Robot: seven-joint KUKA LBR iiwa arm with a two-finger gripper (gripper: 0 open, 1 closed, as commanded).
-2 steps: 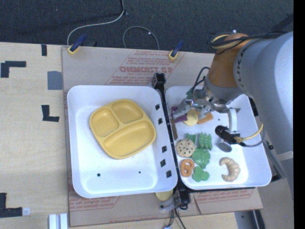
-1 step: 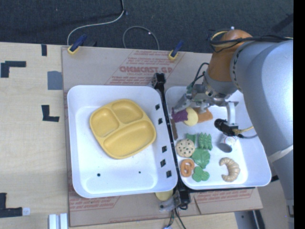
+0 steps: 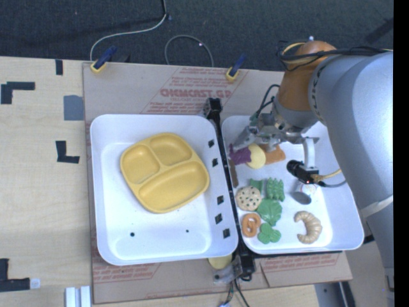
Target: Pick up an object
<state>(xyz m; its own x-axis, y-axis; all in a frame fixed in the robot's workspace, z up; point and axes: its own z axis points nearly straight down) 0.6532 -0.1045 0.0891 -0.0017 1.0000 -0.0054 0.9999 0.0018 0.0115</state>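
Gripper (image 3: 265, 139) hovering low in right bin (image 3: 339, 235), finger state indeterminable. Just beneath: one yellow ball (image 3: 257, 157), one orange piece (image 3: 275, 156). Farther out: one cookie (image 3: 248, 199), one pretzel (image 3: 250, 224), one croissant (image 3: 308, 227) lying lengthwise toward the gripper.

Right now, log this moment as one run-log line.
arm: over right bin | gripper: low among toy foods, near yellow ball | grasp: unconfirmed | left bin: yellow tray

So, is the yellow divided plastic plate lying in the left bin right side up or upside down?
Right side up: the yellow divided plastic plate in the left white bin shows its three hollow compartments facing upward.
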